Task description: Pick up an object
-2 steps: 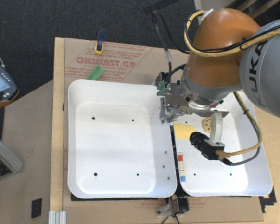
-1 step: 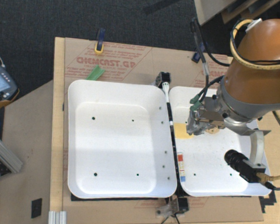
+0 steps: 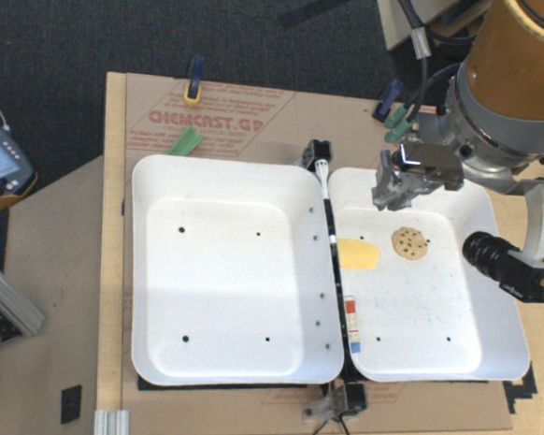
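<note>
In the right bin (image 3: 429, 360) lie a round tan cookie with dark chips (image 3: 409, 242) and a flat yellow piece (image 3: 357, 255) near the bin's left wall. My gripper (image 3: 393, 198) hangs over the bin's far part, above and to the left of the cookie and apart from both things. Nothing shows between its fingers, and I cannot make out how they stand.
The left bin (image 3: 221, 274) sits beside the right one, with a black divider strip (image 3: 331, 245) running between them. A small red, white and blue item (image 3: 351, 323) lies against the right bin's left edge. A green clip (image 3: 185, 141) rests on the cardboard behind.
</note>
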Robot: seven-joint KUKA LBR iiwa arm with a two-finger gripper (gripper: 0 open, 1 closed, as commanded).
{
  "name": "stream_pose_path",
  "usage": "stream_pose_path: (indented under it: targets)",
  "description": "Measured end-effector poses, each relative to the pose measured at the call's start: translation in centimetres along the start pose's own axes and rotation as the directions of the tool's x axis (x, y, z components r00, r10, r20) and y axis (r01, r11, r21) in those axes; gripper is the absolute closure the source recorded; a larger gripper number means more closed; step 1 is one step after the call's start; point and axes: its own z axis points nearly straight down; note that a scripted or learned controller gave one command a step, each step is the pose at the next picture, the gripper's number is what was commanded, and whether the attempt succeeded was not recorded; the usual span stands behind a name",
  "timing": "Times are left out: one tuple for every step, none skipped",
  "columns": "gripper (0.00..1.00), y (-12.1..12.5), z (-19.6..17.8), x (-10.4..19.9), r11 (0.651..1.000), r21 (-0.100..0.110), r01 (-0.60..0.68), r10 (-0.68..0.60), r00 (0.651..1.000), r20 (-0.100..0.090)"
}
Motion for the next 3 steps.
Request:
stream_pose_path:
  targets:
    - [1.00, 2.1, 9.9, 1.3, 1.000, 0.026, -0.004, 0.004, 1.000, 0.006]
    - [1.00, 1.6, 14.7, 1.9, 1.000, 0.024, -0.005, 0.005, 1.000, 0.005]
    - [1.00, -0.2, 5.9, 1.6, 1.000, 0.005, -0.003, 0.003, 1.000, 0.001]
